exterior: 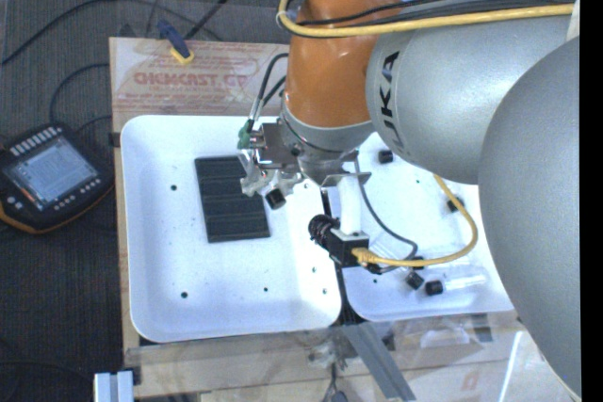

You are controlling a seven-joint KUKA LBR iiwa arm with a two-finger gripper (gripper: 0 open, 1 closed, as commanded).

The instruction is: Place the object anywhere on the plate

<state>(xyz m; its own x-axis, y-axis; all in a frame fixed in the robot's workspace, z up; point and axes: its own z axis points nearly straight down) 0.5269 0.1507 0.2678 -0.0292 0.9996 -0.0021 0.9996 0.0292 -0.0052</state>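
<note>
The gripper (259,172) sits low over the left bin (160,297), at the right edge of the dark, ribbed rectangular plate (229,199); whether it is open or closed cannot be determined, and no object is visible in its grasp. Placement therefore appears unfinished or unconfirmed. The candidate objects, small black blocks (433,287), lie in the right bin (415,306), well apart from the gripper on its far side from the plate.

A ribbed plate (231,199) lies in the left bin (160,297), the tool (266,184) just beside its right edge
</note>
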